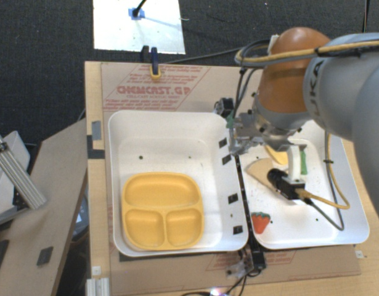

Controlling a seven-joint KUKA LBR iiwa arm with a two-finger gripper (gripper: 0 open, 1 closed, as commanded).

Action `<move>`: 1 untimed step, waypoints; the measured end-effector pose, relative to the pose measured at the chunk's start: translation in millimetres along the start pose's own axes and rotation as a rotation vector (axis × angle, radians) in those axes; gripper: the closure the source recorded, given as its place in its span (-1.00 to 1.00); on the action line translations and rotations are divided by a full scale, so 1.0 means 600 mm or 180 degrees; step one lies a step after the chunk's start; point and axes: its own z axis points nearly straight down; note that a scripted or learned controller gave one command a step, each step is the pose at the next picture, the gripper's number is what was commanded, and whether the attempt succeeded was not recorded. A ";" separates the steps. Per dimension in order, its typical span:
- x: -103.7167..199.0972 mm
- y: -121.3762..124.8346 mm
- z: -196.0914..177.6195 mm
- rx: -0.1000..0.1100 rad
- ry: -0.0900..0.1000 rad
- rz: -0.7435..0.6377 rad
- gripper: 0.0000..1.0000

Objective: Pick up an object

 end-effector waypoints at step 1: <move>0.079 -0.034 -0.013 0.0005 -0.0002 0.0008 1.00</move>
